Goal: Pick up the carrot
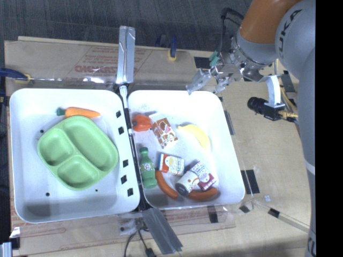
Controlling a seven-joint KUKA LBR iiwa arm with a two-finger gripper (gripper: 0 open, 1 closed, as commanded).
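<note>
The gripper [206, 82] hung above the far rim of the right bin [228, 138], its fingers spread apart with nothing between them. Behind it the grey arm [300, 52], with its orange band [268, 9], reached in from the right.

Below the gripper, the right bin held a yellow banana [196, 134], a small snack packet [164, 132], a juice carton [170, 164], a can [188, 183], a green bottle [147, 167], two sausages [166, 184] and a red-orange pepper [141, 122] near the divide.

The carrot [80, 112] lay well apart from the gripper, in the left bin [24, 159], near its far wall, touching the far edge of a green divided plate [77, 151].

Both bins sat side by side on a brown cardboard-covered counter [268, 159], joined by a metal bracket [126, 52]. Dark carpet [107, 7] showed beyond the counter's far edge.
</note>
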